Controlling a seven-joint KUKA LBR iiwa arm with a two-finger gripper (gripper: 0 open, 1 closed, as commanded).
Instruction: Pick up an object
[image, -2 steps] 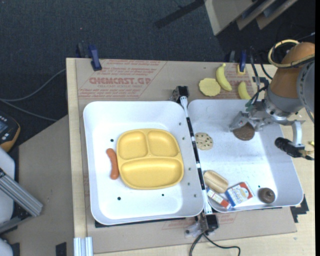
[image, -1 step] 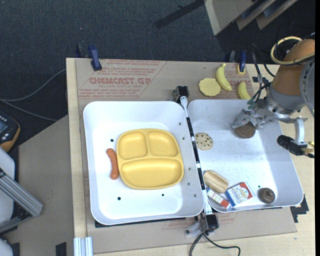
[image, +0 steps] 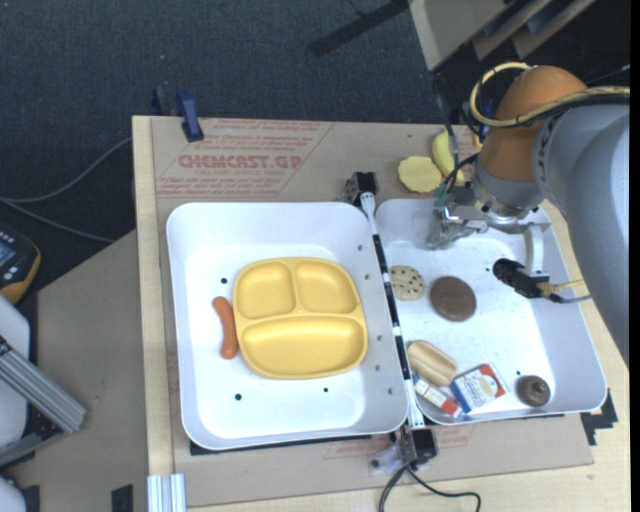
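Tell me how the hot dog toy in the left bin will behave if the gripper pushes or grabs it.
The hot dog is slim and rounded, so a sideways push would probably roll it. It lies right beside the yellow tray, which may block one finger from getting around it. Its glossy surface looks like smooth plastic, so it is likely light and a bit slippery.

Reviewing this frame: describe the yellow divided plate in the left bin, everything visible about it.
The yellow divided plate looks like smooth moulded plastic, a rounded rectangle with three compartments: two smaller ones at the far side and one wide one nearest the camera, all holding nothing. It lies flat, right side up and slightly rotated, near the middle of the left white bin. A toy sausage lies along its left edge, close beside it; whether they touch is unclear.
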